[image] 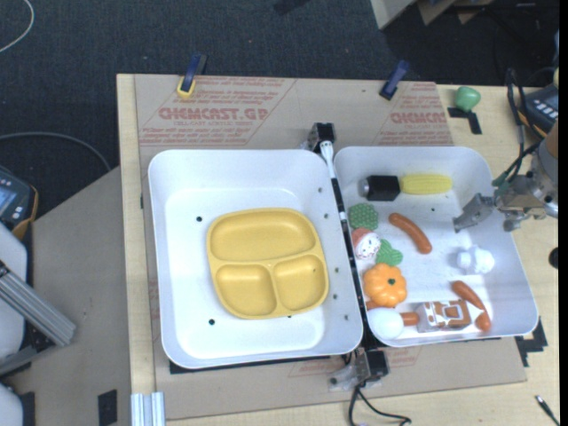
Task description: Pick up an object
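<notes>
White egg (pixel 384 322) and orange pumpkin (pixel 385 284) lie nearest in the right bin (pixel 497 171). Gripper (pixel 486 209) hovers at that bin's right rim, grasping nothing; finger spacing indeterminate.

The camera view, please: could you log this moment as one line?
claw: above right bin, right edge | held: nothing seen | nearest: sausage | yellow tray: left bin

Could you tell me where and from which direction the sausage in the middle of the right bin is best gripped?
Probably the sausage is best gripped at its middle, from straight above, with the fingers closing across its narrow width. It lies flat and diagonal on the right bin floor with bare floor along both long sides, so the gripper would likely need turning square to that diagonal.
</notes>
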